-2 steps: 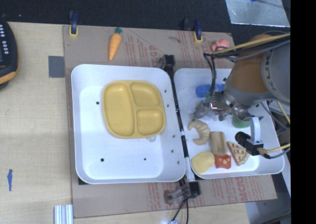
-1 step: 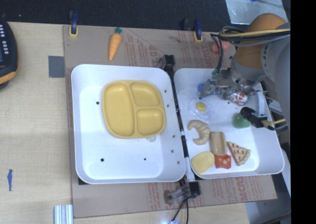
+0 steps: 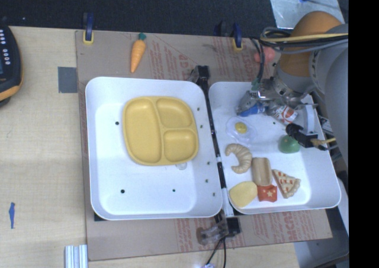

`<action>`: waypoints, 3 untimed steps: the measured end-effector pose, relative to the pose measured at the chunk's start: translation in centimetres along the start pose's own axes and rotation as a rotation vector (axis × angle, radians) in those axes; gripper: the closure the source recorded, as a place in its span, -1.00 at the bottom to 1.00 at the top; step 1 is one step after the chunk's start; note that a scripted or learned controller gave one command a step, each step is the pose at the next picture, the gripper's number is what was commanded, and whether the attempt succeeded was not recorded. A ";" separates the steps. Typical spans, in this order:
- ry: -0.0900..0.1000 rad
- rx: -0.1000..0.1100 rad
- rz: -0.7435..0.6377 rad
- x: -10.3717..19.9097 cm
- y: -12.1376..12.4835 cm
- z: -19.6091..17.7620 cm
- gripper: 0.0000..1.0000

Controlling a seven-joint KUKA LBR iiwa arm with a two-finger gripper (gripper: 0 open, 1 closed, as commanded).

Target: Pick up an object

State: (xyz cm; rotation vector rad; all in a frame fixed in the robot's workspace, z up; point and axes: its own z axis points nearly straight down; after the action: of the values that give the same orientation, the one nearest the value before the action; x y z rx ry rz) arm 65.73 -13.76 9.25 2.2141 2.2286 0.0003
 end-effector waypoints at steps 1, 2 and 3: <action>-0.001 0.005 -0.002 -0.1 -0.1 -1.1 1.00; -0.001 -0.012 -0.002 4.0 0.1 -16.0 1.00; -0.001 0.003 0.000 3.8 -0.2 -15.0 -1.00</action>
State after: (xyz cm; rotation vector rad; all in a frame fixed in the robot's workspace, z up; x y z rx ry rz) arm 65.54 -9.94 24.25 2.2151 2.2301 -0.0046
